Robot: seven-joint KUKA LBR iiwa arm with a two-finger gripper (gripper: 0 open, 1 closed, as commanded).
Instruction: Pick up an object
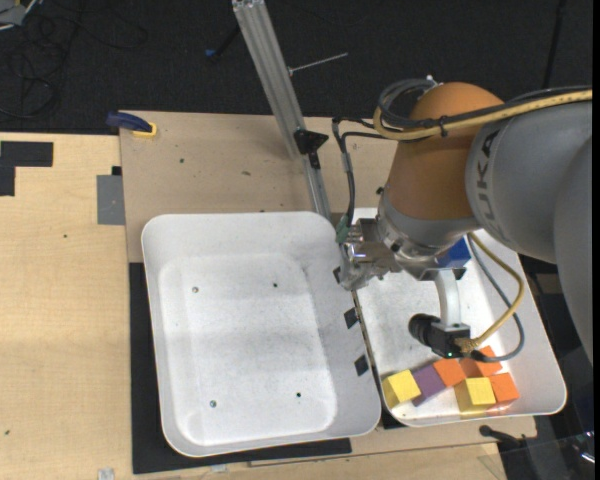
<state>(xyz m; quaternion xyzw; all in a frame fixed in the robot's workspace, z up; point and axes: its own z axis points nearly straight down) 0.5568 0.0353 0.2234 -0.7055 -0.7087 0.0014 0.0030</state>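
Observation:
My gripper (356, 256) hangs over the far left corner of the right bin (380, 313), close to the wall between the two bins. The orange-banded wrist hides much of that bin's far part. Small blocks lie clustered at the bin's near end: a yellow block (402, 386), a purple one (431, 387), an orange one (450, 373), a second yellow one (474, 394) and another orange one (502, 387). A blue piece (459, 251) peeks out from behind the wrist. The blocks lie well short of the gripper, toward the front of the bin.
The left bin (180, 268) stands beside the right one, sharing a raised edge with black clips (351, 318). A slanted aluminium rail (280, 88) rises behind the bins. The wooden bench (50, 298) extends to the left.

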